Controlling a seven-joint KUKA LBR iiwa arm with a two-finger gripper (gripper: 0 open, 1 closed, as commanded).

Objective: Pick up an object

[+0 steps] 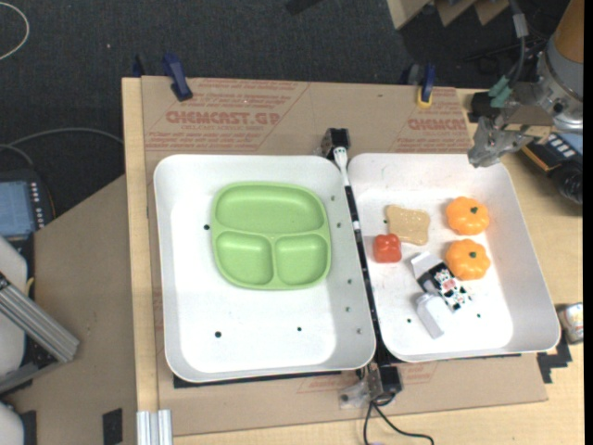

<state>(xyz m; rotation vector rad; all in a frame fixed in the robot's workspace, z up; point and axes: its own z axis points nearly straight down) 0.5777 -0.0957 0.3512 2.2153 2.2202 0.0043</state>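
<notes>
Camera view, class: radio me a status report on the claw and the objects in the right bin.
Claw over right bin's far edge, holding nothing seen. Two orange pumpkins, red block, tan piece untouched. Path unobstructed.

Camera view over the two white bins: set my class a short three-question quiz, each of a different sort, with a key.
1. True or false: the green three-compartment plastic tray lies in the left white bin.
2. How many small orange pumpkins lie in the right white bin?
3. The gripper hangs over which bin edge: A far, B near, C left?

Key: 1 true. 2 two. 3 A.
</notes>
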